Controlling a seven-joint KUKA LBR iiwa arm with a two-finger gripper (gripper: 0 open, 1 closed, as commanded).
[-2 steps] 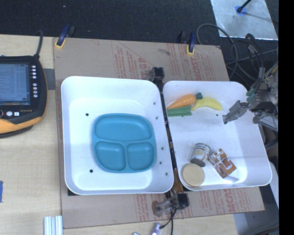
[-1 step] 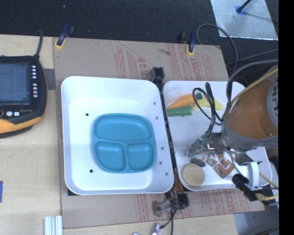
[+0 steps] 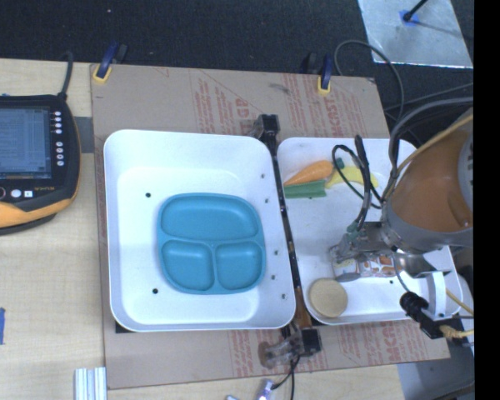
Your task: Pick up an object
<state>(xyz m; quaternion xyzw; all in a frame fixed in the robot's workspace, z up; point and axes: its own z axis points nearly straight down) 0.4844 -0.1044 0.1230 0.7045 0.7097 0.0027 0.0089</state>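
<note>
The tool (image 3: 356, 252) hangs low in the right bin (image 3: 304, 223); I cannot tell its state. A tan round disc (image 3: 327, 297) lies just beside it, toward the bin's front corner.

A blue divided plate (image 3: 211, 242) lies flat in the middle of the left bin (image 3: 121, 223). In the right bin (image 3: 300, 152), an orange carrot (image 3: 310, 172), a green piece (image 3: 305, 190) and a yellow piece (image 3: 352, 176) (partly behind cables) lie together at the far end. A tan disc (image 3: 327, 298) sits in the near left corner.
</note>
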